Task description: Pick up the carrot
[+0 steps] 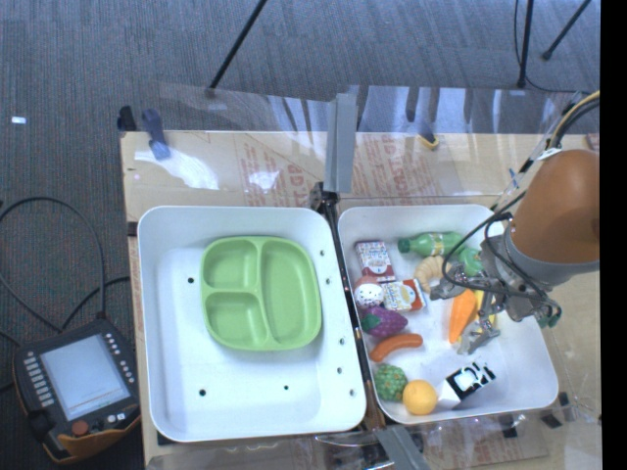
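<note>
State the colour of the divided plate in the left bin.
Light green; the divided plate shows best in the camera view.

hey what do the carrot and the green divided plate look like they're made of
The carrot looks like moulded plastic toy food: uniform bright orange, smooth, no natural texture, though it is small in view. The green divided plate also appears to be plastic: one even pastel green, rounded moulded compartments, a soft, low-gloss sheen.
</note>
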